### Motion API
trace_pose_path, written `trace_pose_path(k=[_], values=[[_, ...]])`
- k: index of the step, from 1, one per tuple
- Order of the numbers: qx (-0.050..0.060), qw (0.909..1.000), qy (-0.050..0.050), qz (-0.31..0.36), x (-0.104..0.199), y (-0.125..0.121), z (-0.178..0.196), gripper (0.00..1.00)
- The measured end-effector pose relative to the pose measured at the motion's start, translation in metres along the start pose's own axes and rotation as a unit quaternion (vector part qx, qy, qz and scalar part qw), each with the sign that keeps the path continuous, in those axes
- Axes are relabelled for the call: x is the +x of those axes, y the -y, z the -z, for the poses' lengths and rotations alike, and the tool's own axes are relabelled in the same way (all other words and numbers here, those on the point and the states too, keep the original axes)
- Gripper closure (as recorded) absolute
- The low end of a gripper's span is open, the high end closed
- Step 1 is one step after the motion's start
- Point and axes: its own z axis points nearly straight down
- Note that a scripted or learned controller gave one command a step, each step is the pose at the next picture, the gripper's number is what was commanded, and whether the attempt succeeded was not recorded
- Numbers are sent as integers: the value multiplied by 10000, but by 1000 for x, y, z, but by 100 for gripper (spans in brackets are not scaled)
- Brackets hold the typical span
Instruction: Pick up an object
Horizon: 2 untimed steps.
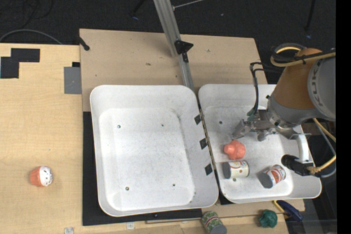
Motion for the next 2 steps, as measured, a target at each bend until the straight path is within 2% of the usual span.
trace_pose_path(k=[1, 2], values=[[-27, 10000, 5, -21, -2, -1, 14, 100], [-65, 10000, 15, 5, -3, -1, 77, 100]])
